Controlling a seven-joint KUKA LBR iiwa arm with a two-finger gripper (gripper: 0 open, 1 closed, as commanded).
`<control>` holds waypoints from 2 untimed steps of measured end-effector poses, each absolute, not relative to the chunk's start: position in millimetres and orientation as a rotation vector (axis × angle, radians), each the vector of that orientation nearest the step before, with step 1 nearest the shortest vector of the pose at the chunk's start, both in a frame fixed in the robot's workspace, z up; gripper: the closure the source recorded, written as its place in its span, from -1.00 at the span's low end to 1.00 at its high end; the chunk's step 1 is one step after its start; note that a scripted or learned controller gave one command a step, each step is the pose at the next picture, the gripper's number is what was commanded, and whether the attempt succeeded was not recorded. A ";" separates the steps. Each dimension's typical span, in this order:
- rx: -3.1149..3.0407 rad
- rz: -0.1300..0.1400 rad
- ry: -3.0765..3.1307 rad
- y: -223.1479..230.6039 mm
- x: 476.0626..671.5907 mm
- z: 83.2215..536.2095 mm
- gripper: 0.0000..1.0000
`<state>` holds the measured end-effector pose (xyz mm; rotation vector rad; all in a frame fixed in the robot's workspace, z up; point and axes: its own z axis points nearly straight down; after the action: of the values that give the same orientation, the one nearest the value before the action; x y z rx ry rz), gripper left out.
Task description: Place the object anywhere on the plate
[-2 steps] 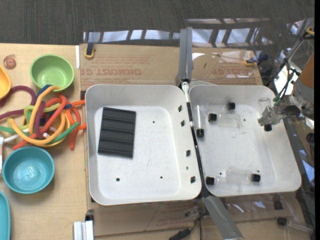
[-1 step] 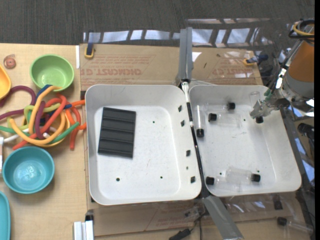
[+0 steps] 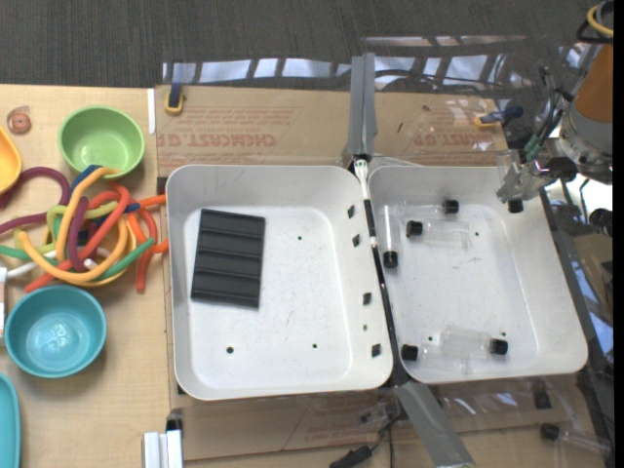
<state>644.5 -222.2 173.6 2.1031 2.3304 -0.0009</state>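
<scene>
A black ribbed rectangular slab (image 3: 229,258) lies flat in the left part of the left bin (image 3: 292,373). In the right bin (image 3: 546,359) lie clear plastic pieces with black end caps. One piece (image 3: 444,232) is near the bin's far middle and another (image 3: 458,344) is near its front edge. My gripper (image 3: 515,191) hangs over the right bin's far right corner, below the grey and orange arm (image 3: 590,96). It is apart from both clear pieces and far from the black slab. Nothing shows in its grasp.
On the wooden bench to the left stand a green bowl (image 3: 100,139) and a blue bowl (image 3: 56,330), with a tangle of coloured ropes (image 3: 88,227) between them. Cardboard (image 3: 253,125) lies under the bins. A grey divider bar (image 3: 363,115) runs between them.
</scene>
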 end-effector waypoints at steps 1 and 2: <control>1.820 -0.001 2.562 -218.3 565.2 150.7 1.00; 1.962 -0.001 2.451 -222.1 625.8 188.0 1.00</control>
<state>625.8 -222.1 188.0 1.9615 2.4508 -0.0010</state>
